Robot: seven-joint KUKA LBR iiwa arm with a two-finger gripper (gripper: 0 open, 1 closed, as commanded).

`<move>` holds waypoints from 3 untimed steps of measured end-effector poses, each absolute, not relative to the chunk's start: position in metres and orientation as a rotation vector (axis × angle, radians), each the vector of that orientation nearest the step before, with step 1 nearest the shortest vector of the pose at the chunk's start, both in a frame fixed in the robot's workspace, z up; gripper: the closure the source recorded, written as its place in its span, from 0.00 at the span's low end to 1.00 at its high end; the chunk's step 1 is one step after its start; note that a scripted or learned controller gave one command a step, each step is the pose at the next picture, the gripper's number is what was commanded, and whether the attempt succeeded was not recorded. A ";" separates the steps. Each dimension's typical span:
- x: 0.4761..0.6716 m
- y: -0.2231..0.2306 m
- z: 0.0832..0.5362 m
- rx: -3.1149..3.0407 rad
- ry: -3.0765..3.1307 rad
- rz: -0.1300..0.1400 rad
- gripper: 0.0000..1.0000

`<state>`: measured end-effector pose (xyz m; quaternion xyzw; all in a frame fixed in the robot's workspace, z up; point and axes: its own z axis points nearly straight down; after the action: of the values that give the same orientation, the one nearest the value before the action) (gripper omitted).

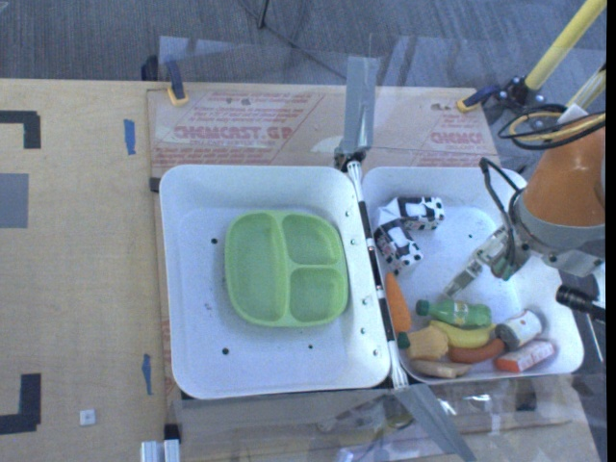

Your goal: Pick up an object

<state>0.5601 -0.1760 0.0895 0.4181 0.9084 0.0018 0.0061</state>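
I could not tell the end effector (469, 279) state. It hovered lower right, just above the bottle (460, 312). Crowded toys risked a glancing, failed grasp.

Green plate (286, 268), black-and-white cow (421, 211), orange carrot (397, 304)

Green divided plate (286, 268), left bin (183, 287)

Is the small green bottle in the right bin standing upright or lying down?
Lying down: the green bottle rests on its side on the right bin floor.
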 end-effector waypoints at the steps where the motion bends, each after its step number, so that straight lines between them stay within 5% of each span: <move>1: 0.563 -0.178 0.102 1.307 2.828 0.008 1.00; 2: 0.563 -0.178 0.102 1.308 2.828 0.008 0.00; 3: 0.510 -0.220 0.126 1.209 2.895 0.001 0.00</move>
<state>0.5095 -0.2195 0.1256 0.3853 0.9228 0.0003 0.0024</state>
